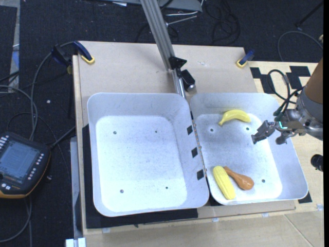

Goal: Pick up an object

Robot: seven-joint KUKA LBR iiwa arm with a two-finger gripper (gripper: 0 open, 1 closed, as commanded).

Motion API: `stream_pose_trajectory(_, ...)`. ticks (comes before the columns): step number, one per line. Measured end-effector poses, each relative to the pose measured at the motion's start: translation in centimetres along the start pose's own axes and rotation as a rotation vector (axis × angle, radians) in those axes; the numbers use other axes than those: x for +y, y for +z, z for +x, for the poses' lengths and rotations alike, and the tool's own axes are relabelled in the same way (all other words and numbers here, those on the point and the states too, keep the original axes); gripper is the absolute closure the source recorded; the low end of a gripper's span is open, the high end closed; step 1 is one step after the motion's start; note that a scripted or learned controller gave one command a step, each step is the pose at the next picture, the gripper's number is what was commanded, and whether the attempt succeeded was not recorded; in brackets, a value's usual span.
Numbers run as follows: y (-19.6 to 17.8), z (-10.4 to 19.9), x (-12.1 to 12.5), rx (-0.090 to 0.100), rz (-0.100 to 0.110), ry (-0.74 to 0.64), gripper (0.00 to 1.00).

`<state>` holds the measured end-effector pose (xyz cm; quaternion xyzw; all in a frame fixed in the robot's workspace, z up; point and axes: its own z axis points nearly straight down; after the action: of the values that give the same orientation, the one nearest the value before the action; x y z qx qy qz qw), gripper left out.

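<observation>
Your tool (261, 133) hangs over the right bin (288, 158) near its right rim; you cannot tell how far open it is. Three items share that bin: one banana (235, 117) near the far wall, one corn cob (224, 182) and one orange drumstick (241, 179) touching near the front edge. Open floor lies between.

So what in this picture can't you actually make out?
- Gripper, camera view: too small and dark to tell whether it is open or shut.
- Arm: cut off by the right edge.
- Orange object: partly behind the corn cob, identity unclear.
- Handheld screen: text too small.
</observation>
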<state>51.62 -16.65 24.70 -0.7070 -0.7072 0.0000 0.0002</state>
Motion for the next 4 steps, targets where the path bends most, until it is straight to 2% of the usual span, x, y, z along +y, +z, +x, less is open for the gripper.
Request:
stream_pose_trajectory(1,0.0,0.0,0.0,0.000,0.000,0.000,0.00)
stream_pose_trajectory(2,6.1,-0.1,-0.7,0.001,0.005,0.001,0.00)
stream_pose_trajectory(4,15.3,0.5,-1.3,0.000,0.003,0.000,0.00)
